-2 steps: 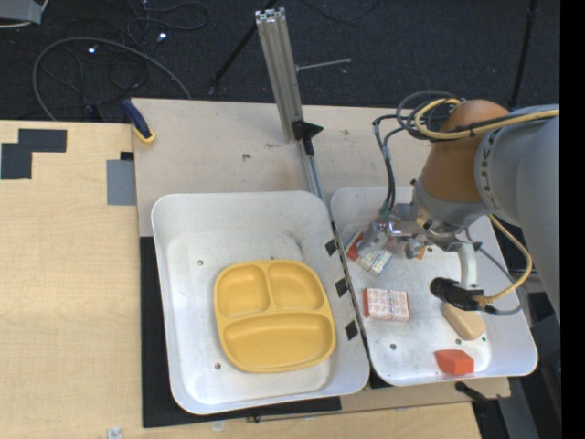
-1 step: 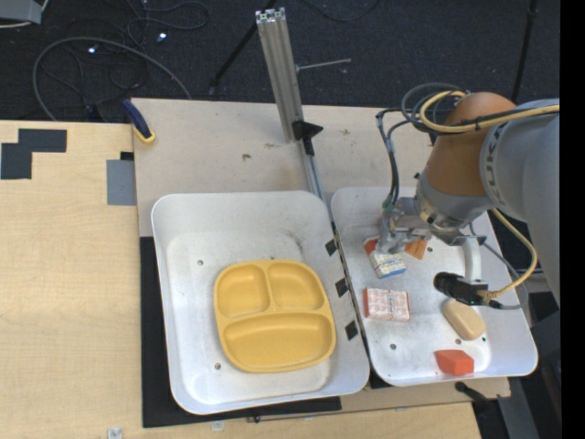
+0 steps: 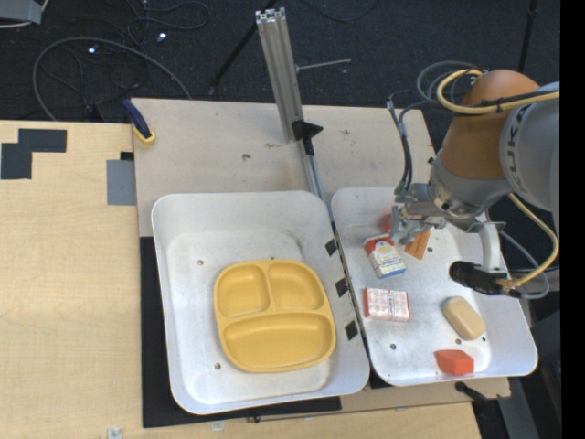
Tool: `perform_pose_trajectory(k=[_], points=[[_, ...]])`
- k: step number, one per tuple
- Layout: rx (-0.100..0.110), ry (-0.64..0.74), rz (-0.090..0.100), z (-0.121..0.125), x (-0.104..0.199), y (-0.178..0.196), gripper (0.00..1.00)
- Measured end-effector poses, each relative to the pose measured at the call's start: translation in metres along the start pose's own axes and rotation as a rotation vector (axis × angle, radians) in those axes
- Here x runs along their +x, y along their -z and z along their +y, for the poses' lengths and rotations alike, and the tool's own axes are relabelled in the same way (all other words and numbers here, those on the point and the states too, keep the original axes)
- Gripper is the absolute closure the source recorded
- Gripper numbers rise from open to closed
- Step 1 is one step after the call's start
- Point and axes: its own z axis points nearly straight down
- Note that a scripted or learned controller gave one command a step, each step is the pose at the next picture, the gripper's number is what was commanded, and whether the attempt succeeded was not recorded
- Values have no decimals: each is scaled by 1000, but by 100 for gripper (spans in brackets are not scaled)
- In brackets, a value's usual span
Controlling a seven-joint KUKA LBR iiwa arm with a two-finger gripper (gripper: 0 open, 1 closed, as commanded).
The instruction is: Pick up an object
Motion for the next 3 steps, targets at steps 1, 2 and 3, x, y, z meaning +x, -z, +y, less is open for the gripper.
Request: perform_pose_trajectory(k=[1,2,3], points=[[-2,1,0,-4,8,49,100],[0,1,0,-4,7,67,100],[4,3,2,2,57,56,100]])
